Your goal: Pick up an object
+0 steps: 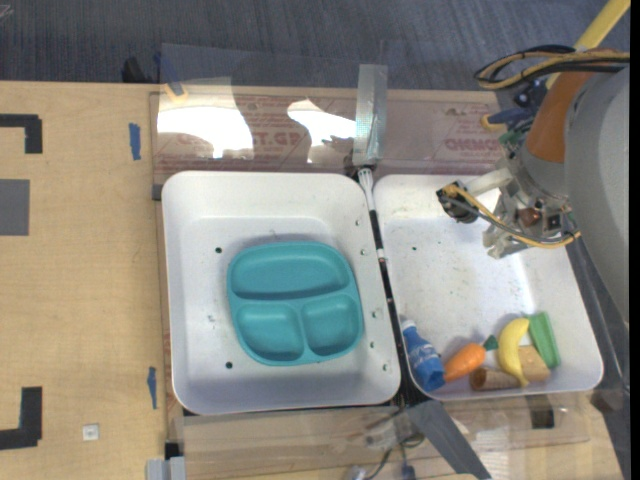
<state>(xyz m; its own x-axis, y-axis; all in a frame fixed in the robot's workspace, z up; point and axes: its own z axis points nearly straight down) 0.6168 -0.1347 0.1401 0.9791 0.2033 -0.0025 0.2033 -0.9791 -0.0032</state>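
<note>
Objects for picking, among them a banana (513,346) and carrot (464,360), lay untouched in the right bin's (470,278) near corner; the gripper (503,240), its closure indeterminable, hovered well apart, nothing grasped.

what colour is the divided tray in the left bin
Teal, a blue-green; the divided tray shows clearly in the camera view.

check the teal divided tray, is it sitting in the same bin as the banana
No, the teal divided tray lies in the left bin, while the banana sits among the small items in the right bin.
</note>
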